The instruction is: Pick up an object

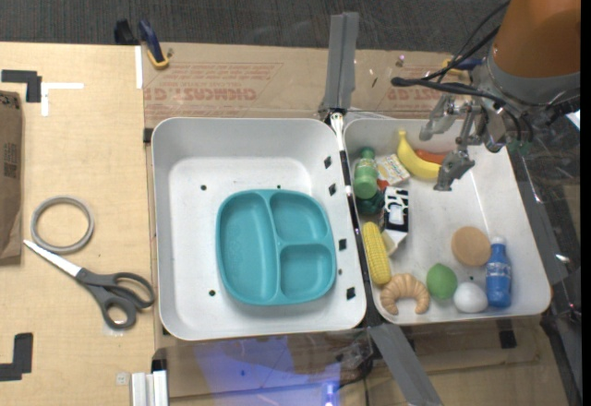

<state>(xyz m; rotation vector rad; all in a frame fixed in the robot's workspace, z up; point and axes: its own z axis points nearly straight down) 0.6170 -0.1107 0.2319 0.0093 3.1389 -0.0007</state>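
While the gripper [452, 153] hangs in the upper right of the frame, over the far end of the right bin [528, 238], its fingers [449, 175] look spread and nothing sits between them. One dark fingertip points down just right of the banana [413, 158], and that's the likely target, I'd say.

What could spoil it? The banana lies close to the bin's back wall, with an orange-red piece [430, 155] tucked against it. Come down a touch off and a finger may land on the fruit instead of beside it, shoving it away. Its curved, smooth skin could also squirt out of a pinch. The cables [434, 77] trailing off the wrist are loose, though they look well above the clutter.

The banana itself: yellow, curved, lying flat, stem end toward the top of the frame.

Further out, a green bottle [367, 175] stands near the divider, a black-and-white carton [396, 208] below it, then a corn cob [375, 253] and a croissant [406, 292] at the lower edge. A green ball [441, 281], a white egg [470, 296], a tan round thing [470, 245] and a blue bottle [498, 274] crowd the lower right corner. The left bin [175, 210] holds a teal divided plate [276, 245]. Scissors [100, 284] and a tape roll [63, 223] lie at far left.
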